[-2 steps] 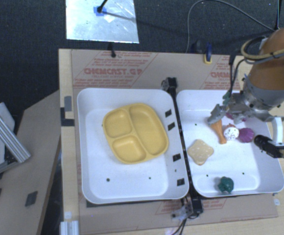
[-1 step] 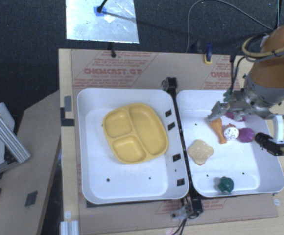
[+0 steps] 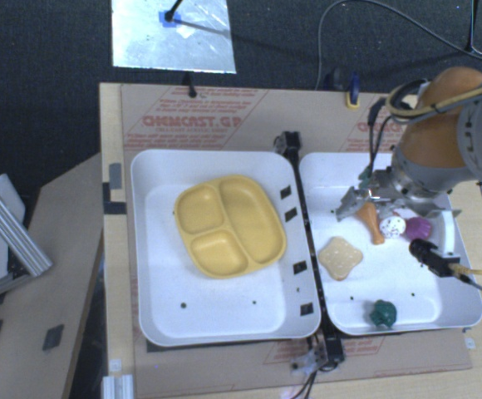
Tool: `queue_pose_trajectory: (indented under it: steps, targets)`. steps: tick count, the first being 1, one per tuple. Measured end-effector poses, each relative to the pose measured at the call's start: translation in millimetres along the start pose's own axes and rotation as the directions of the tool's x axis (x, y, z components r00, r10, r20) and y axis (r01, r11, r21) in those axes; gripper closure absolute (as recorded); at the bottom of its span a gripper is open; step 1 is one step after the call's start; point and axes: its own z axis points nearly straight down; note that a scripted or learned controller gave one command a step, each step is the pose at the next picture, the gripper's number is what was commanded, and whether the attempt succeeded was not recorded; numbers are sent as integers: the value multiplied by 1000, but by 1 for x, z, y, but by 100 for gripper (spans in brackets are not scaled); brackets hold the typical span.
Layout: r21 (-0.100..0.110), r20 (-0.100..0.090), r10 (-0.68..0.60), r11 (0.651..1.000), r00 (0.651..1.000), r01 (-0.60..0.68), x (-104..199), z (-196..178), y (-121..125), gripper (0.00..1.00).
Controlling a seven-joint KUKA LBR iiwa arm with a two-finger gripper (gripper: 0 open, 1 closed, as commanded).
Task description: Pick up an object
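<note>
My gripper (image 3: pixel 356 204) hangs low over the back of the right bin (image 3: pixel 440 302), on the grey arm that comes in from the right. Its tip is right at the upper end of an orange carrot-shaped toy (image 3: pixel 371 223); I cannot make out whether it touches the toy. Beside the carrot lie a small white ball (image 3: pixel 393 226) and a purple toy (image 3: pixel 419 227). Nearer the front of the same bin are a beige toast-shaped piece (image 3: pixel 340 258) and a small green toy (image 3: pixel 382 312).
The left bin (image 3: pixel 162 306) holds a yellow divided plate (image 3: pixel 227 224). A black divider (image 3: pixel 303 239) runs between the bins. A black cable fitting (image 3: pixel 428 254) with a yellow hose hangs over the right bin's right side. A shiny metal sheet (image 3: pixel 173 23) lies behind the bench.
</note>
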Motion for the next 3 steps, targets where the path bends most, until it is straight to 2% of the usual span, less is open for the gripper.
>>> queue_pose_trajectory:
  steps: [2, 3]
  targets:
    - [1, 0, 5, 1000, 1000, -5, -1, 81, 0, 0]
    - [-4, 1, 5, 1000, 1000, -5, -2, 68, 1, 100]
